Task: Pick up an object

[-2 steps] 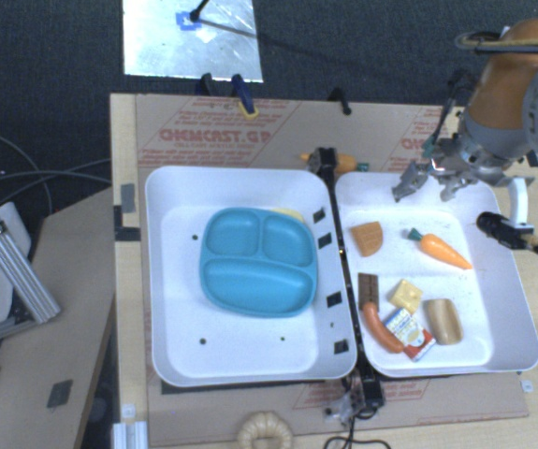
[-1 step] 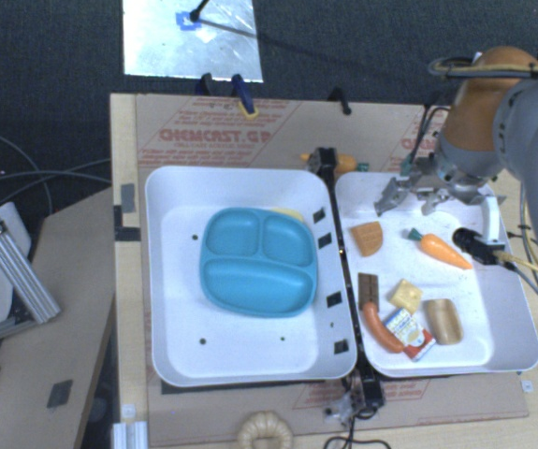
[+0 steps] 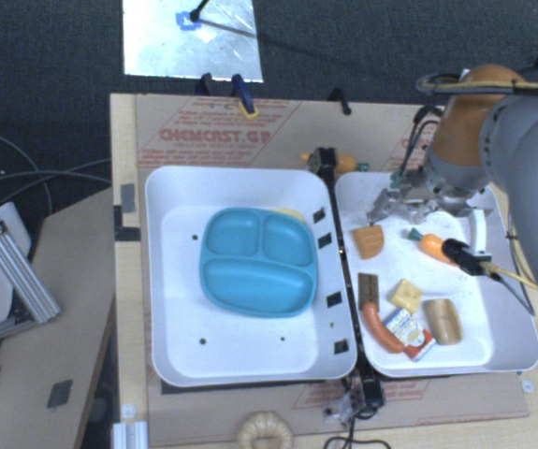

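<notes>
Gripper (image 3: 378, 215) over right bin (image 3: 512, 344) (fingers unclear), arm cut off.

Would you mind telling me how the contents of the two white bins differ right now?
The left bin holds one large blue divided plate; the right bin holds several small items, among them a hot dog and a carrot. The gripper hangs over the right bin, not the left. Both bins are shallow and white.

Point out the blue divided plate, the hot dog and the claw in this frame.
blue divided plate (image 3: 257, 260): camera view, on its large front compartment.
hot dog (image 3: 381, 328): camera view, on the middle of the sausage.
claw (image 3: 378, 211): camera view, at its fingertips above the right bin.
</notes>
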Controlling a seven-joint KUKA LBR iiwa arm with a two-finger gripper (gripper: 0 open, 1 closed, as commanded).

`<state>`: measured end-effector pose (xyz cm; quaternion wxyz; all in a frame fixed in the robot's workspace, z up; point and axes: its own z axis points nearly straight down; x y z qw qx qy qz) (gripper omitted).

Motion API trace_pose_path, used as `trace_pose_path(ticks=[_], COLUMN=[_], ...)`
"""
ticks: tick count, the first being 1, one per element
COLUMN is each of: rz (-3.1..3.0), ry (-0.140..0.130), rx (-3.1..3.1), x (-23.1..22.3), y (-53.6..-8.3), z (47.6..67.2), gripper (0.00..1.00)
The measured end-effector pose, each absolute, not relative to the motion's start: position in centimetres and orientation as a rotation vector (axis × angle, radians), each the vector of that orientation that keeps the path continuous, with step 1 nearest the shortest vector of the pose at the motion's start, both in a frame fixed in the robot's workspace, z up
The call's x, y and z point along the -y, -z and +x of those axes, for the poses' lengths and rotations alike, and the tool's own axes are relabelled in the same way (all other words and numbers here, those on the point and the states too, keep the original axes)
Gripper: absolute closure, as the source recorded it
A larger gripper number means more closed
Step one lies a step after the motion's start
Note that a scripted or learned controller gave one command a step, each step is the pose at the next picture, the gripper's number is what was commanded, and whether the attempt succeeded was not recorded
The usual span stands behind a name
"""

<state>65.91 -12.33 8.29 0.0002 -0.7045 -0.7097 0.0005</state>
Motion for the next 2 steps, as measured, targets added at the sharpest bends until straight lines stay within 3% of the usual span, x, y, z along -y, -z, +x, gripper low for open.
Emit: trace_pose_path(ticks=[1,2], rz=[-2.215,-2.225], ry=[0.006,0.006], rx=[2.235,2.226], x=[12.3,12.9], y=[-9.7,-14.5], z=[66.1,65.7], gripper=[1.00,1.00])
